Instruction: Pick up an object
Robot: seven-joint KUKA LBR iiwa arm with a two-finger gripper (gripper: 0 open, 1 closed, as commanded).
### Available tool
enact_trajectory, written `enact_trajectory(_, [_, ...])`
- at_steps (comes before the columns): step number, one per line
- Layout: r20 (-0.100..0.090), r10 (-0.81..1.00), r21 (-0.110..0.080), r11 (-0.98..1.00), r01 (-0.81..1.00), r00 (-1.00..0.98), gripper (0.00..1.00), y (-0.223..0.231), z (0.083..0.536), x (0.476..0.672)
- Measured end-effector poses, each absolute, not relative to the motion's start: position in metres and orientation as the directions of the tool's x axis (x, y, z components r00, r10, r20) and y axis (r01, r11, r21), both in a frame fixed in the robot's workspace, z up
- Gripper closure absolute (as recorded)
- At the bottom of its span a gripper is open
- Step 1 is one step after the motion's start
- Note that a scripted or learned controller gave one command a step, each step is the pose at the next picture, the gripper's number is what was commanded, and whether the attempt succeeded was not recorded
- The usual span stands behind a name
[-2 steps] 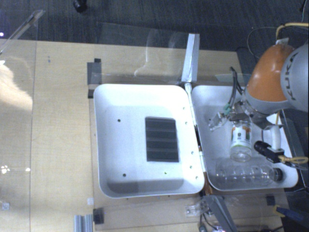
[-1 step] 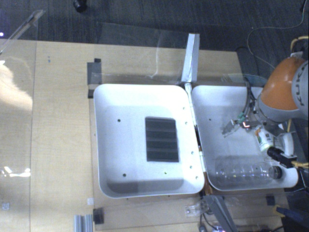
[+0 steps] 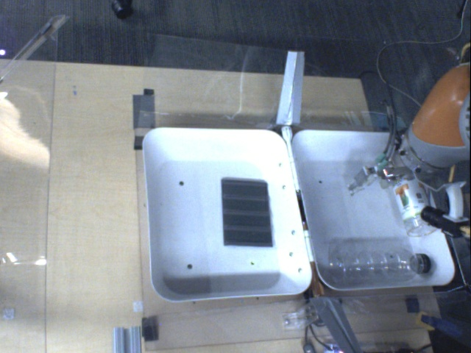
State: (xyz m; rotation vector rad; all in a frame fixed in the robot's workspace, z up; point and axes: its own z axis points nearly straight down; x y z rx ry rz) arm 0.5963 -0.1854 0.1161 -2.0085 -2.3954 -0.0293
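pale wooden bench point(image 3: 81, 219) carries two shallow white bins side by side, with dark floor behind.

camera view: the left bin point(image 3: 169, 160) holds a dark ribbed slab point(image 3: 246, 212) lying flat near its middle. the right bin point(image 3: 324, 160) holds a clear plastic bottle point(image 3: 368, 263) on its side along the near wall, its dark cap point(image 3: 421, 263) toward the arm. a small clear vial point(image 3: 411, 208) lies just beside the gripper point(image 3: 375, 176), which hangs over that bin's right part. whether the gripper is apart, together or clamped on anything i cannot tell.

the bottle looks empty, so it is probably light, smooth, apt to roll and easy to dent. a hold across its body near the cap seems safest. the slab looks stiff and low, harder to get under.
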Motion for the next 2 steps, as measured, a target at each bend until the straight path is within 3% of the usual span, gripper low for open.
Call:
enact_trajectory(1, [0.009, 0.979, 0.012, 0.202, 0.979, -0.202, 0.0, -0.192, 0.139, 0.636])
enact_trajectory(2, [-0.004, 0.971, 0.009, 0.239, 0.971, -0.239, 0.0, -0.204, 0.213, 0.636])
